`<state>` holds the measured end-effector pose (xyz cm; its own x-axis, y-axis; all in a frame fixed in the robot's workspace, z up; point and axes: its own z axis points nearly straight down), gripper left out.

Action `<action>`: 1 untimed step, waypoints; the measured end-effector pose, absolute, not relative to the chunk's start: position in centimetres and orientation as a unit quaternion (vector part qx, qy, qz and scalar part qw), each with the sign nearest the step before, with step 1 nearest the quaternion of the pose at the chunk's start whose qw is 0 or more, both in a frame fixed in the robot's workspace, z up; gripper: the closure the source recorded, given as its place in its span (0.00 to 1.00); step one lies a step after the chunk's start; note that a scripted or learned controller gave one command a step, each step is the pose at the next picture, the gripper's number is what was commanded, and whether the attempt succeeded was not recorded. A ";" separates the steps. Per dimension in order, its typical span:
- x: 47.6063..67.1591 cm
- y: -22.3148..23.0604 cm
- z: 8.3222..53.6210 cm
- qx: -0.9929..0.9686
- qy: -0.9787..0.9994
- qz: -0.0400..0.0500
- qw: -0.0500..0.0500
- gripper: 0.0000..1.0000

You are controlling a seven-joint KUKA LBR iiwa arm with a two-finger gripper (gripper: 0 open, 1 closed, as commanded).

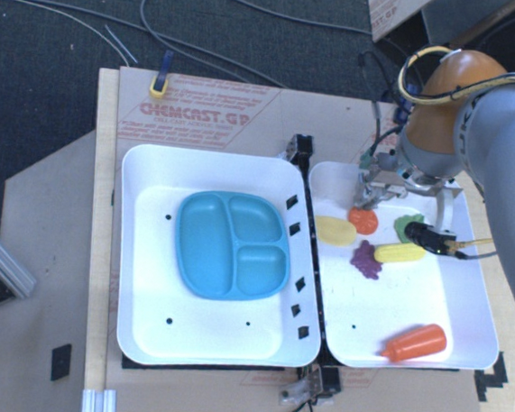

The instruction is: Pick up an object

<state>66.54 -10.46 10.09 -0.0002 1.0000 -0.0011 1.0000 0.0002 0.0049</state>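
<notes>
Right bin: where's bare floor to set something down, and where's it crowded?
Right bin: bare floor between the purple piece and the orange carrot. Crowded at the far end, where the gripper hangs over the red piece, beside the yellow pieces and the green one.

Arm point(505, 125): smooth grey casing, rounded. Orange band point(449, 97) above the wrist, domed and glossy. Yellow cable point(426, 58) loops over the band; dark cables run alongside. Gripper point(372, 192): grey metal mount, small fittings.
</notes>
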 end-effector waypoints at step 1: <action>65.6 -10.4 15.2 0.707 0.707 0.001 0.001 1.00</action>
